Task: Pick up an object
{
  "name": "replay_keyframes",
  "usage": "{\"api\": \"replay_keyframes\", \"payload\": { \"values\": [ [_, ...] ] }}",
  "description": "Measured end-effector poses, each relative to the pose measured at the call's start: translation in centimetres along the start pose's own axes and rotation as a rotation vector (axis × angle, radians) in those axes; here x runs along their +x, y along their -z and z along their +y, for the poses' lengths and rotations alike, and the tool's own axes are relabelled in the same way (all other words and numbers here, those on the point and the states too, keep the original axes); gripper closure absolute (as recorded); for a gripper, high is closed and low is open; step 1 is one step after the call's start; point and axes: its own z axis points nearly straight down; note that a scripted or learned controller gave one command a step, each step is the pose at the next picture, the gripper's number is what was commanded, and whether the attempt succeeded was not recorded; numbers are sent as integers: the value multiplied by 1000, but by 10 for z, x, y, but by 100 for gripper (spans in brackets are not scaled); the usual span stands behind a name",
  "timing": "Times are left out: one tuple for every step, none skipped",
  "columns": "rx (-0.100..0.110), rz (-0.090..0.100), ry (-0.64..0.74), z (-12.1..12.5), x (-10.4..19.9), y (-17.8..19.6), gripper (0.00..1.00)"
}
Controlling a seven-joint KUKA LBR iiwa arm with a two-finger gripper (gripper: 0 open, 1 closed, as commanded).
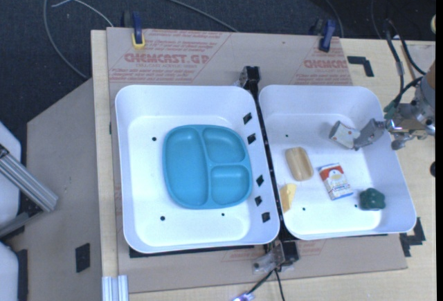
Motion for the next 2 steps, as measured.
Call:
{"api": "replay_keyframes", "payload": {
  "values": [
    [-10, -3, 3, 3, 0, 5, 0],
    [-4, 0, 3, 5, 8, -55, 0]
  ]
}}
